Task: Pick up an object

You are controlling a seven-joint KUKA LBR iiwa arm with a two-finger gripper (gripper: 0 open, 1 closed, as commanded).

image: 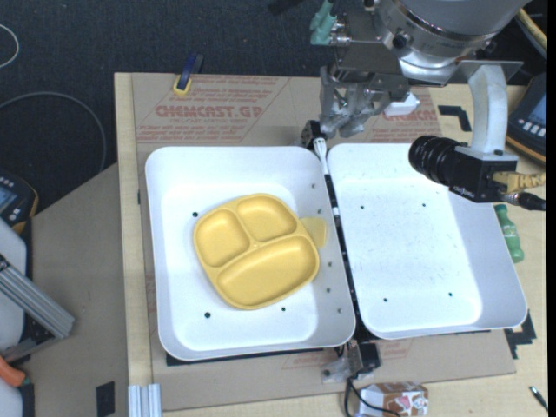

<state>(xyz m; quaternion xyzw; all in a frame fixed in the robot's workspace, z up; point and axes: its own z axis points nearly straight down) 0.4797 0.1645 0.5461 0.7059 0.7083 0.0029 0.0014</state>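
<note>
A yellow divided plate (254, 249) with three compartments lies flat in the left white bin (174, 189), slightly right of the bin's middle. A small pale yellow piece (314, 230) peeks out from under its right edge. My gripper (346, 115) hangs above the far rim where the two bins meet, well beyond the plate and apart from it. Nothing shows between its fingers.
The right white bin (417, 259) lies next to the left one. A black cylindrical camera (452, 168) on a white bracket overhangs its far right corner. A green item (510, 233) lies just outside its right rim. A yellow-blue clip (185, 76) lies on the board behind the left bin.
</note>
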